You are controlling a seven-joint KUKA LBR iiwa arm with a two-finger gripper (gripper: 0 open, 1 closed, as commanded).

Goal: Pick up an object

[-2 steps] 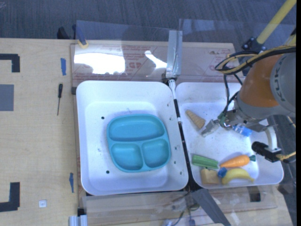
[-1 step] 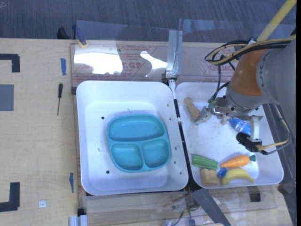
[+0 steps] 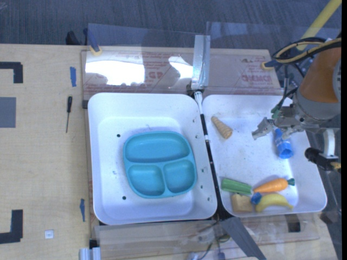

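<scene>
My gripper point(image 3: 271, 131) hangs over the upper right part of the right bin point(image 3: 309, 169), and its fingers look spread open with nothing between them. A small blue cylinder point(image 3: 284, 147) lies just below and to the right of the gripper, close to the right finger; I cannot tell whether they touch. A tan cone point(image 3: 221, 127) lies to the gripper's left. Along the bin's front edge sit a green vegetable point(image 3: 236, 186), an orange carrot point(image 3: 271, 186), a yellow banana point(image 3: 274, 201) and a tan block point(image 3: 240, 202).
The left bin point(image 3: 103, 123) holds a teal divided plate point(image 3: 160, 164). A metal divider point(image 3: 201, 64) stands behind the seam between the bins. Cables and the orange-banded arm point(image 3: 320, 80) crowd the right edge. The middle of the right bin's floor is bare.
</scene>
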